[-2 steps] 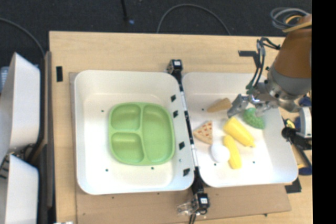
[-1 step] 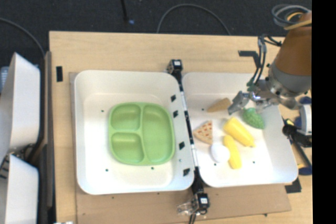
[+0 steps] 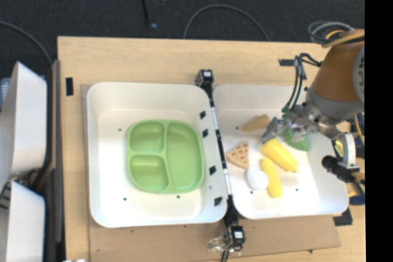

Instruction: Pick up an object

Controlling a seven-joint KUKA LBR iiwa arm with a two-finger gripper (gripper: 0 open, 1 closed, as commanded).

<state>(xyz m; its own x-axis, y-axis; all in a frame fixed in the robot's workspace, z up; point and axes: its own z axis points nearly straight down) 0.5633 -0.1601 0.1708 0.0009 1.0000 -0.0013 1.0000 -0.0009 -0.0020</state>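
The right bin [image 3: 319, 196] holds several toy foods. A tan bread-like piece [image 3: 255, 123] lies near its middle, with a pizza slice [image 3: 238, 155] and a white egg [image 3: 256, 179] toward the left wall. Two yellow pieces sit side by side, the fatter one [image 3: 279, 155] above the slimmer one [image 3: 272, 178]. A green item [image 3: 301, 143] is partly hidden under the wrist. My gripper [image 3: 279, 129] hangs low over the bin, just above the fatter yellow piece and right of the tan piece.
The left bin [image 3: 104, 107] holds a green divided plate [image 3: 164, 155]. A black-clipped divider [image 3: 215, 144] runs between the bins. The arm's orange band [image 3: 341, 70] reaches in from the right.
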